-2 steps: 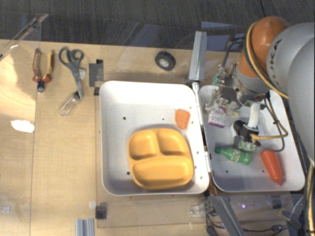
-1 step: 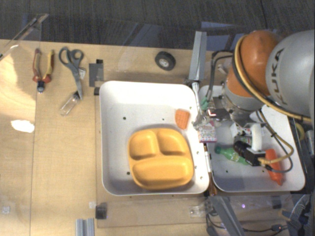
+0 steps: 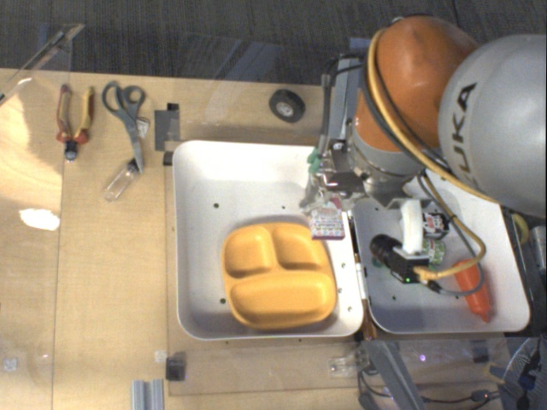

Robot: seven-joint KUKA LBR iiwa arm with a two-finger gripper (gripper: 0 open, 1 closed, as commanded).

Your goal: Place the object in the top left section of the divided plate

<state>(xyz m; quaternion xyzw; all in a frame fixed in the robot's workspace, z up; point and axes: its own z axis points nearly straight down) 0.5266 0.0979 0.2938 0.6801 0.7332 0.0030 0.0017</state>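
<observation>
Heads up, a lot of this is hard to read. My own arm (image 3: 479,101) blocks the whole upper right of the frame and covers the top part of the right bin (image 3: 513,319). My gripper (image 3: 325,200) sits in the clutter under the wrist, right of centre, over the seam between the two bins. From this angle it's a dark tangle, and I honestly can't tell if it's open or clamped on anything.

Just below it is the object (image 3: 326,224), a small pinkish-white patterned thing, too small and blurry to say what it is. It's at the right edge of the left bin (image 3: 184,229), just off the upper right corner of the yellow divided plate (image 3: 278,301). I can't tell if I'm carrying it, if it's touching the plate rim, or if it's leaning on the bin wall.

The plate lies flat in the lower middle of the left bin, with two small sections along the top and a big one below. The top left section (image 3: 249,253) is well to the left of the object.

In the right bin, lower right of the frame, there's an orange carrot-shaped thing (image 3: 479,297) with its upper end tucked under my cable. Scissors (image 3: 128,114), red-handled pliers (image 3: 73,120) and a black tape roll (image 3: 287,104) are on the bench along the top.
</observation>
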